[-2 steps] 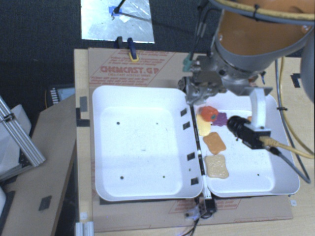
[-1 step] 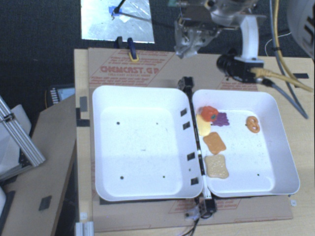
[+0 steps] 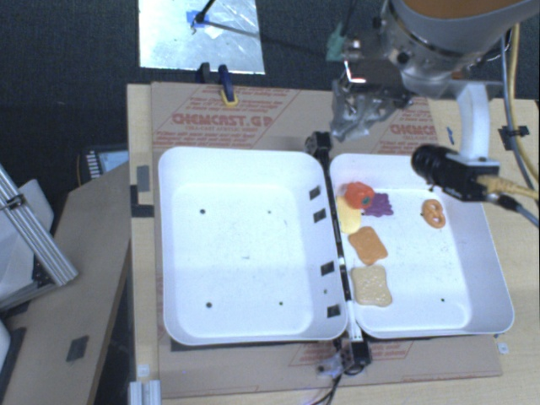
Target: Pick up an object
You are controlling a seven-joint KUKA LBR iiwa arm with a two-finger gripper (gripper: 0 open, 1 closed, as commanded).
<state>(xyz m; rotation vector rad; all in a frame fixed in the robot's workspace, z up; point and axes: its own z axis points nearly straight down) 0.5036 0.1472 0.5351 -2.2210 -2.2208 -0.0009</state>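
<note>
The right bin (image 3: 472, 302) holds several small toy foods along its left side: a red tomato (image 3: 359, 194), a purple piece (image 3: 379, 204), a yellow piece (image 3: 348, 215), an orange-brown cracker (image 3: 368, 245) and a tan bread slice (image 3: 371, 285). A small pretzel (image 3: 434, 213) lies further right. My gripper (image 3: 359, 121) hangs above the bench behind the right bin's far left corner, well above the objects. Nothing shows between its fingers.
The left bin (image 3: 245, 243) sits beside the right one, joined by a black hinge strip (image 3: 331, 226). A cardboard sheet (image 3: 224, 116) lies under both bins. A shiny metal plate (image 3: 201, 24) rests at the back left.
</note>
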